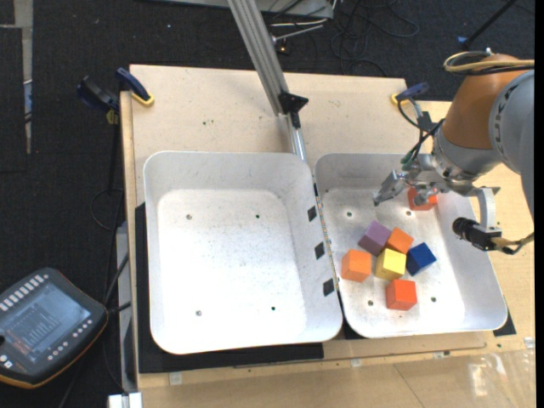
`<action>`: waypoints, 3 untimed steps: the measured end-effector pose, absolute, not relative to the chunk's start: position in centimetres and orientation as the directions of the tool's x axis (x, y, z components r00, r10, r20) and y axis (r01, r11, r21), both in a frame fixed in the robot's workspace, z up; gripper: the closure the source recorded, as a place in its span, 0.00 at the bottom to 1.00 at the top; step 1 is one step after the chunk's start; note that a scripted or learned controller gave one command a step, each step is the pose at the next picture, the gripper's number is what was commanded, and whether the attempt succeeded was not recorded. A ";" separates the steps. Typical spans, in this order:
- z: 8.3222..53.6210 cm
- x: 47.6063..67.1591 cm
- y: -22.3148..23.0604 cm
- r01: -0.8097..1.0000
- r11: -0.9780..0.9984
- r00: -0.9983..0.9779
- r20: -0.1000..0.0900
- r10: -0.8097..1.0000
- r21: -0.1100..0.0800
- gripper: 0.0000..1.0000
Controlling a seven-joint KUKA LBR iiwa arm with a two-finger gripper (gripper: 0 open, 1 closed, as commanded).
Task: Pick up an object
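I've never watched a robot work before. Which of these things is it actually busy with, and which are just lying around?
Part of the job:
gripper
red block under it
cluster of blocks
right bin

Just lying around:
left bin
handheld controller
clamps
metal rail

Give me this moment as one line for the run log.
arm: over right bin far side | tool: low by red block, grip unclear | cluster: purple, two orange, yellow, blue, red blocks mid-bin | left bin: no blocks
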State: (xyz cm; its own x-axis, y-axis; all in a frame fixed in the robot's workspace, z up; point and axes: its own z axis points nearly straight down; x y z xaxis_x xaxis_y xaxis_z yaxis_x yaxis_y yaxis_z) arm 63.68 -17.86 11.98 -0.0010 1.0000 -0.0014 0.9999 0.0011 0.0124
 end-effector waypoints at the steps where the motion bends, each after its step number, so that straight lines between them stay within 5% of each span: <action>1: 12.9 63.8 -17.9 1.000 0.002 -0.002 -0.003 1.000 0.017 1.00; 3: 21.8 63.6 -18.3 1.000 0.002 -0.002 -0.002 1.000 0.007 1.00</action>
